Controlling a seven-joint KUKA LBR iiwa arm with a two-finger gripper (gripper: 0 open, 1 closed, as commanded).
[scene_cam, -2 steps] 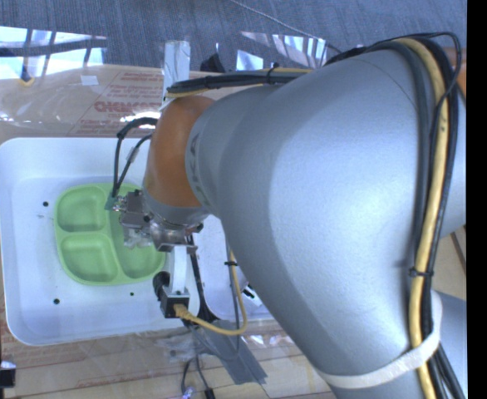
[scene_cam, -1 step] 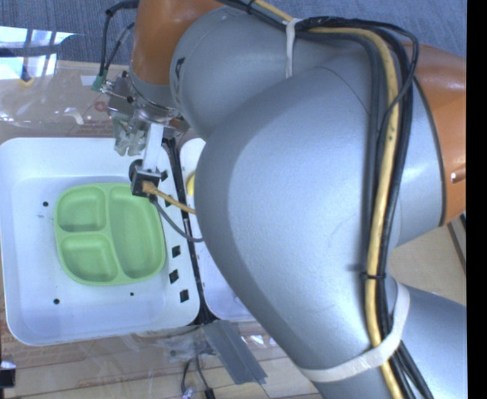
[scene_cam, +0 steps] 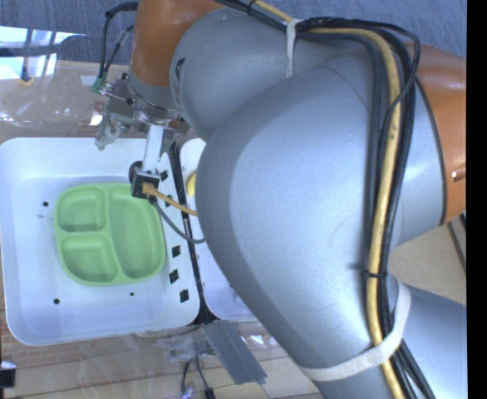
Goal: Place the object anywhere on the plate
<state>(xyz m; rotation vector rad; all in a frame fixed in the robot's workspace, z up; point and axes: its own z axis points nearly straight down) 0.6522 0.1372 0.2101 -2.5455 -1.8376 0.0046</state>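
Arm (scene_cam: pixel 310 206) blocks nearly all of right bin (scene_cam: pixel 194 152) for you, only slivers of white beside it. Yellowish sliver (scene_cam: pixel 191 184) at arm's edge, too little showing to name. Tool (scene_cam: pixel 104 138) small among cables, outline unclear. Arm itself cut off at top and bottom edges.

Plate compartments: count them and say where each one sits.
3, all in the plate in the left bin: a small upper-left compartment, a small lower-left compartment and a long right compartment. None seems hidden.
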